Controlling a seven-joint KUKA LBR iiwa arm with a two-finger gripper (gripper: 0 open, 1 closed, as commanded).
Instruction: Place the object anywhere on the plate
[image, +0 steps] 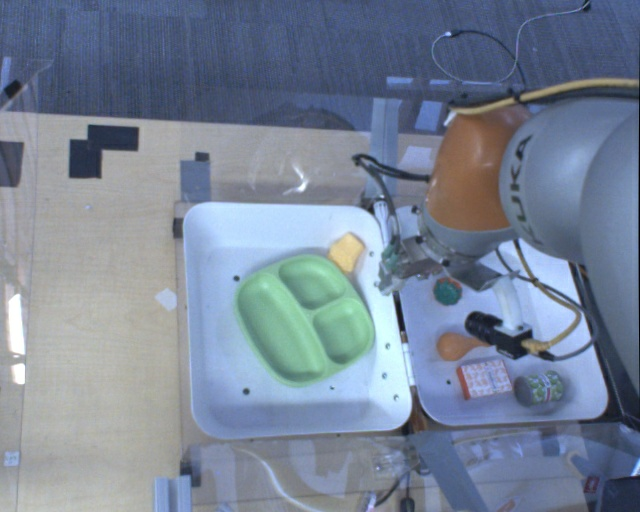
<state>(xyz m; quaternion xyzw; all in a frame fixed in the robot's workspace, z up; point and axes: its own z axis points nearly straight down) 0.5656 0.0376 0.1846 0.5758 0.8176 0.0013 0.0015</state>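
One yellow block (347, 252) lies just left of the fingers (389, 268).

Green three-compartment plastic plate (303, 320) sitting mid left white bin (215, 400); yellow block (347, 252) lying just behind its far right rim. Gripper (392, 268) hanging over the divide between bins. Right white bin (590, 400) holding several small items.
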